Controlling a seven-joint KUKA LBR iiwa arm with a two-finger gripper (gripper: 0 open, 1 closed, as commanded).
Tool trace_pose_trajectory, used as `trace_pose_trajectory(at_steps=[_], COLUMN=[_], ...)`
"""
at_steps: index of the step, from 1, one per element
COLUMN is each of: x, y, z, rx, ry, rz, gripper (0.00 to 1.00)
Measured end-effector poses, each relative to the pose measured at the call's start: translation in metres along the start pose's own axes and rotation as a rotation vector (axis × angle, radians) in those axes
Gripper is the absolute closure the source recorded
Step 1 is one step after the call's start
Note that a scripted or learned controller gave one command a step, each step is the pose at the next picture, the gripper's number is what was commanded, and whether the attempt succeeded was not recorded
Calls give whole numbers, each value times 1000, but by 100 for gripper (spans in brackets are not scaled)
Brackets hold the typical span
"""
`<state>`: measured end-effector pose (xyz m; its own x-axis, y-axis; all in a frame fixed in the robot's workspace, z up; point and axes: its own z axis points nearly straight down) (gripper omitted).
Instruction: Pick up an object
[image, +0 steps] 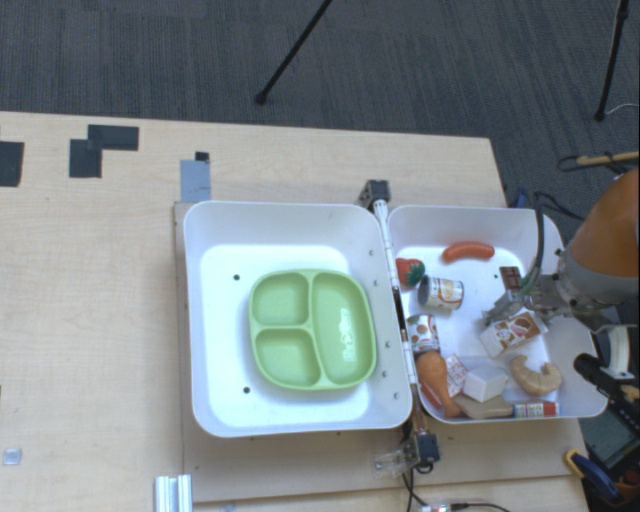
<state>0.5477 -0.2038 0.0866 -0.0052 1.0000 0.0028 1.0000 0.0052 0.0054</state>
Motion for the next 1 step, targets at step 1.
trace_pose_trajectory(at_steps=[1], x=[-1], y=[2], z=[-12], rx=[-7], ry=[-4], rz=[1], gripper=[100])
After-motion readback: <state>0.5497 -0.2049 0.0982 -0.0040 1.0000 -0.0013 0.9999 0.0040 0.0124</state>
